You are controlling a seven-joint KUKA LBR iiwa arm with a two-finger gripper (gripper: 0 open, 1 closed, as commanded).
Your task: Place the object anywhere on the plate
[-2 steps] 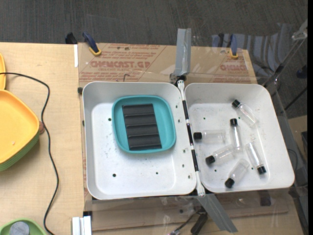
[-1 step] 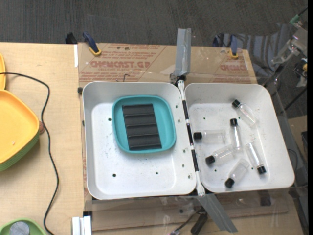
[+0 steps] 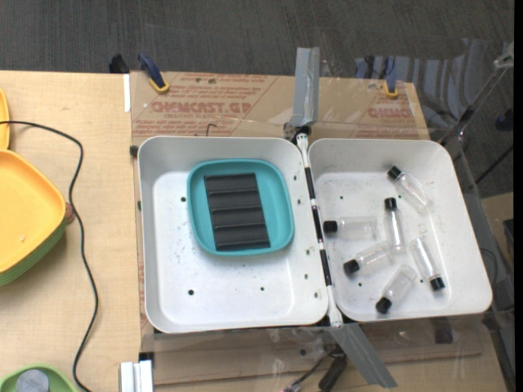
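A teal square plate (image 3: 278, 211) lies in the left white bin (image 3: 163, 243), toward its back. A black ribbed rectangular object (image 3: 236, 211) rests flat on the plate's middle. In the right white bin (image 3: 458, 219) several clear plastic vials with black caps (image 3: 394, 225) lie scattered on their sides.
A cardboard sheet (image 3: 245, 104) with clamps lies behind the bins. Yellow and green dishes (image 3: 24, 215) sit on the wooden table at far left, with a black cable (image 3: 82, 219) running down beside them. A grey divider post (image 3: 306, 92) stands behind the bins' seam.
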